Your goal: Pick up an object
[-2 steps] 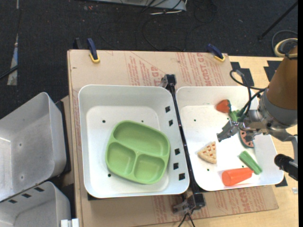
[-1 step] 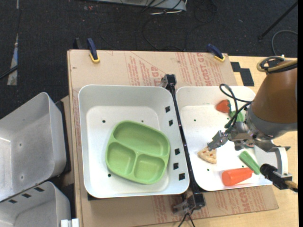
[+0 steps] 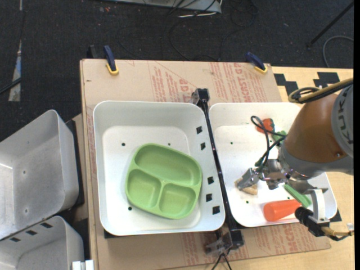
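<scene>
Orange carrot-like object (image 3: 282,210) lies in rt bin (image 3: 236,151), near front edge — gripper (image 3: 248,181) just left of it, over a small tan piece (image 3: 250,189); fingers' state: can't tell. Green tray (image 3: 163,180) in left bin (image 3: 112,128).

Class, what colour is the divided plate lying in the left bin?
Light green: the divided plate shows best in the camera view, lying in the white left bin.

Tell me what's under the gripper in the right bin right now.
The gripper is low over a small tan object on the right bin floor. An orange carrot-like piece lies nearby. The arm covers the bin floor behind it.
</scene>
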